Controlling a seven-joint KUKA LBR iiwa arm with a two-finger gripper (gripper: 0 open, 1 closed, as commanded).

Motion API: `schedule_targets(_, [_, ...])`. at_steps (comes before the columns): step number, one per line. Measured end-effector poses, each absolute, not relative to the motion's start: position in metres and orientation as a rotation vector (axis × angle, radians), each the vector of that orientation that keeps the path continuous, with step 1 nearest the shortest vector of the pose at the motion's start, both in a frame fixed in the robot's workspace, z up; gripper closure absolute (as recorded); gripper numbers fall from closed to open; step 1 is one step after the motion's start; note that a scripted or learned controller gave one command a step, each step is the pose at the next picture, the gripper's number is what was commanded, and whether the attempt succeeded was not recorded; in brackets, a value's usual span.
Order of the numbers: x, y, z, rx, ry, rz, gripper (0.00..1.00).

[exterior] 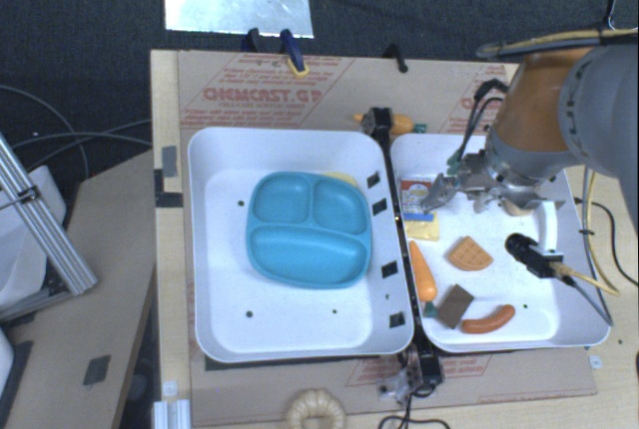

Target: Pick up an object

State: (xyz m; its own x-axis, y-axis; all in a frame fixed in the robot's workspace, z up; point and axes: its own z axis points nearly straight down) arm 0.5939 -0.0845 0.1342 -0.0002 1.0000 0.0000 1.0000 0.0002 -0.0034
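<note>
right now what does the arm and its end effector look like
The arm is a thick, rounded grey body with a wide orange band above the wrist. Thin dark cables loop along the left of the band down towards the wrist. Below it sits a grey metallic end effector of small angular parts over the right bin. I can read no markings on it.

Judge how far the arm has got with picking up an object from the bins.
Done: the gripper has reached the right bin, over the small packet. In hand: nothing visibly lifted. Left: grasping and raising an item; carrot, waffle and sausage lie untouched.
</note>
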Motion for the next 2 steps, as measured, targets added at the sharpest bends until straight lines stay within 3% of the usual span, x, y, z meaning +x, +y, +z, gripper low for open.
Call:
schedule_targets(1, [0.598, -0.081, 0.089, -2.221, -2.225, -0.018, 0.0])
schedule_targets(2, [0.604, -0.084, 0.108, -2.233, -2.236, -0.031, 1.0])
